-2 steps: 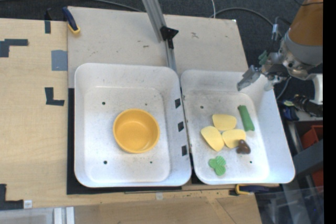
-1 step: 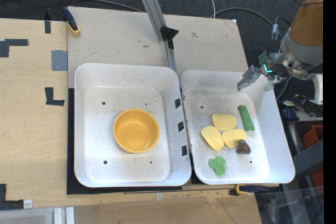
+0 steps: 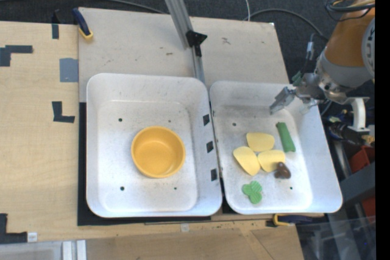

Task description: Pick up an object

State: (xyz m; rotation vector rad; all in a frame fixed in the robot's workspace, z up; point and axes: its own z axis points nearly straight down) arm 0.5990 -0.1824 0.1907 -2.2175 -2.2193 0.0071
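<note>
One green stick (image 3: 284, 136) lies in the right bin (image 3: 323, 192), just below the jaws (image 3: 281, 99) (spread unclear, nothing visibly held).

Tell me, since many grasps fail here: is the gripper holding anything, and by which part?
Nothing is held. The gripper hangs above the right bin's far end, apart from the green stick and yellow pieces lying below.

Even, diffuse overhead light – moderately bright | faint shadow inside yellow bowl (image 3: 158, 151) | no glare on white bins (image 3: 97, 131) | slightly soft, grainy – dim at right
</note>
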